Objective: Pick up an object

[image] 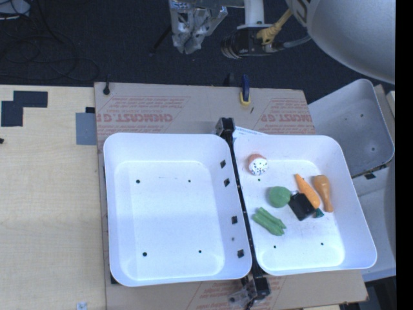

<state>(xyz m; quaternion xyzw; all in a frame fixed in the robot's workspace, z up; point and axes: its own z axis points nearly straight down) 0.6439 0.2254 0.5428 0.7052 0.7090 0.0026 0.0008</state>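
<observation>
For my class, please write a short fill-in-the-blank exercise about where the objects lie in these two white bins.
1. All the small objects lie in the ____ bin as the camera sees it.
2. The white ball with dark spots lies nearer the ____ between the bins than the orange carrot does.
3. The round green object lies just left of a ____ block.

Missing words: right; divider; black

Right bin point(348, 237): white-and-red ball point(257, 165), round green piece point(279, 196), orange carrot point(307, 190), tan-orange piece point(324, 192), black block point(301, 206), green pod point(268, 221).
Left bin point(122, 250): beside it, rims touching.
End effector point(191, 26): high at top, over dark floor point(77, 37).
</observation>
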